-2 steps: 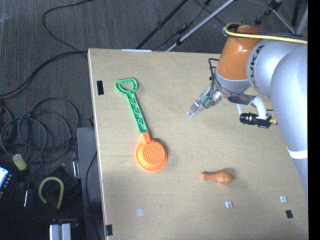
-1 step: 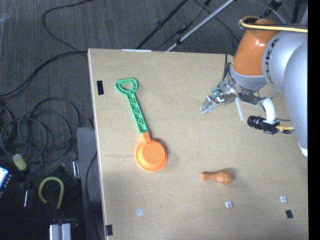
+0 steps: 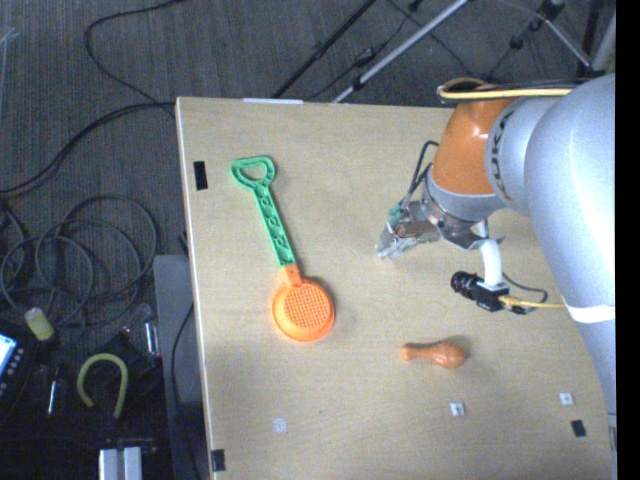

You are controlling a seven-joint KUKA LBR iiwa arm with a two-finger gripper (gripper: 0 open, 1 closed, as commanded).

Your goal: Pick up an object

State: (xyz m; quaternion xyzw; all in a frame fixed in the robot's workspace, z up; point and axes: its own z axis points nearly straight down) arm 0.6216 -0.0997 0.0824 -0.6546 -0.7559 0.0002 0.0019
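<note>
A toy strainer lies on the left half of the tan board point(image 3: 340, 148); its green handle point(image 3: 266, 213) runs down to an orange mesh head point(image 3: 303, 311). Near the front, a small orange-brown pear-shaped object point(image 3: 437, 353) rests on its side. My gripper point(image 3: 396, 240) hangs low over the middle of the board, pointing left. It is to the right of the strainer and above the pear-shaped object in the image, apart from both. I see nothing held in it.
The grey arm with its orange band point(image 3: 480, 158) covers the board's right side. A black connector with a yellow cable point(image 3: 480, 292) dangles below the wrist. Cables point(image 3: 80, 248) lie on the carpet to the left. Tripod legs point(image 3: 430, 23) cross behind the board.
</note>
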